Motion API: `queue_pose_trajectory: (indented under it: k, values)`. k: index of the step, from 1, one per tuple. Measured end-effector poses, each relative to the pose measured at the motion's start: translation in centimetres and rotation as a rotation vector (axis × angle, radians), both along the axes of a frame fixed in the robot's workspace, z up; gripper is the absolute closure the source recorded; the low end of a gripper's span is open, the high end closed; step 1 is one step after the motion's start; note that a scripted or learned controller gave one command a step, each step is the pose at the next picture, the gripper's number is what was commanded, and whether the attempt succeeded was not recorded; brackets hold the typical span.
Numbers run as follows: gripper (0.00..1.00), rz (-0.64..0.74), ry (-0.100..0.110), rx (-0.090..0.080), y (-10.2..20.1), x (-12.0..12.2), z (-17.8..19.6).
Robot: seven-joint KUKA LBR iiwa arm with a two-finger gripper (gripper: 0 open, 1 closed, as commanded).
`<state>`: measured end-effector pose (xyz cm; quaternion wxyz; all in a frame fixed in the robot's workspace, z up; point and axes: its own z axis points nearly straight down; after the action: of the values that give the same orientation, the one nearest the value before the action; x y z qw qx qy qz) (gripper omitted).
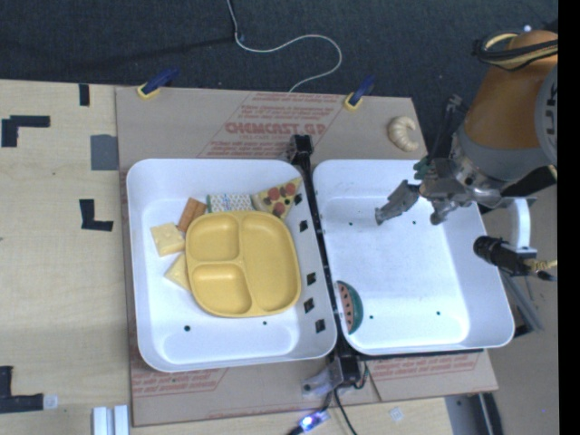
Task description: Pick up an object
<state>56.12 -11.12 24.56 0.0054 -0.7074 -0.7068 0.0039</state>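
My gripper [416,212] hangs over the upper part of the right bin [453,333], open, with nothing between its two spread fingers [391,209]. A watermelon slice [349,305] lies against the right bin's left wall, well below and to the left of the gripper. In the left bin [159,343] a yellow divided plate [243,263] lies on top of several small toy foods: a pale cracker [167,239], a brown strip [191,213], a patterned piece [228,203] and a pizza slice [279,196].
A beige lump [406,132] sits on the cardboard behind the right bin. Blue clips [361,90] hold the cardboard's far edge. A white cable [290,43] loops across the dark floor beyond.
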Motion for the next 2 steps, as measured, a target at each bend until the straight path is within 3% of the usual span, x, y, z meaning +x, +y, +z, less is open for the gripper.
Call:
queue_pose_trajectory:
  k: [1,2]
  values:
    - [0.00,0.003,-0.011,-0.001,0.0,0.2,0.6]
    - [0.00,0.003,-0.008,-0.002,0.3,0.9,-4.0]
